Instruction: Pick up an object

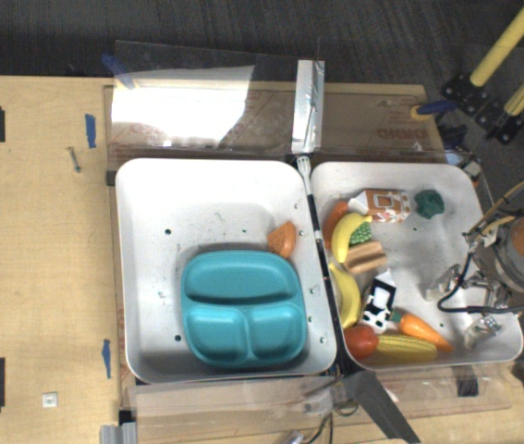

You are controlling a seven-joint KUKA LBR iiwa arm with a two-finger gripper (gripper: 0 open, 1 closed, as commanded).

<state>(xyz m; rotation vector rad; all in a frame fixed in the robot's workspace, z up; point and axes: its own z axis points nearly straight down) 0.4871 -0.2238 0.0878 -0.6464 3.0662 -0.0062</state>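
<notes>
The right bin (446, 176) holds a heap of toy food along its left and front sides. There is a banana (347, 291), a hot dog (366, 259), a black-and-white piece (379, 305), a carrot (420, 327), a corn cob (405, 346) and a red tomato (360, 340). A small printed box (387, 204) and a green lump (429, 203) lie near the far wall. My gripper (477, 314) hangs low over the bin's right front corner, right of the carrot, with nothing seen in it.
The left bin (151, 202) carries a teal divided tray (240, 308) and a small orange piece (283, 240) by its right wall. A metal divider (307, 109) stands behind the bins. Yellow-handled tools (511, 35) lie at the far right.
</notes>
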